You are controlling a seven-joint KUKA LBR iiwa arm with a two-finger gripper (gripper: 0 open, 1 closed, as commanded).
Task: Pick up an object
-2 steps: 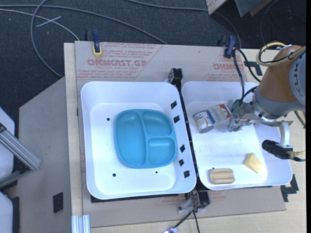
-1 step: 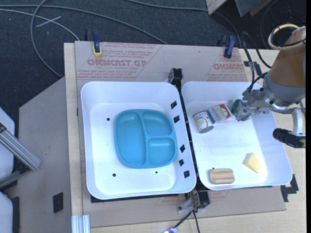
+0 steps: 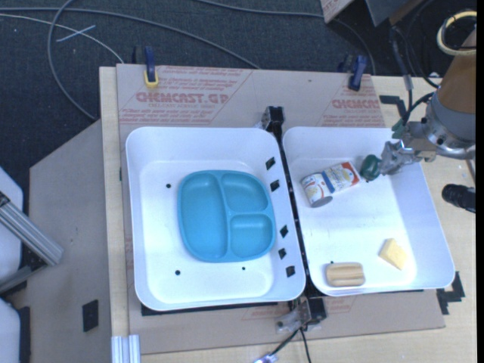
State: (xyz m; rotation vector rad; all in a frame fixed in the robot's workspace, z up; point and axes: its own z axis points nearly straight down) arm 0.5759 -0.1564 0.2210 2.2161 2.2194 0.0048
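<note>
On a bench with two white bins, a small can (image 3: 328, 184) lies on its side in the right bin (image 3: 423, 225), likely light, rigid and slippery, best pinched across its middle by the nearby gripper (image 3: 372, 166), whose grip state I cannot tell.

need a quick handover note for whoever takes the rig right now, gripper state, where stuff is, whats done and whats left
Gripper: low over the right bin's far right area, beside a small green object; finger state unclear, no hold visible.
Right bin: can on its side near the far left, tan block at the near edge, yellow wedge near right.
Left bin: blue divided plate.
Done: nothing lifted.
Left: grasp and lift one object.
</note>
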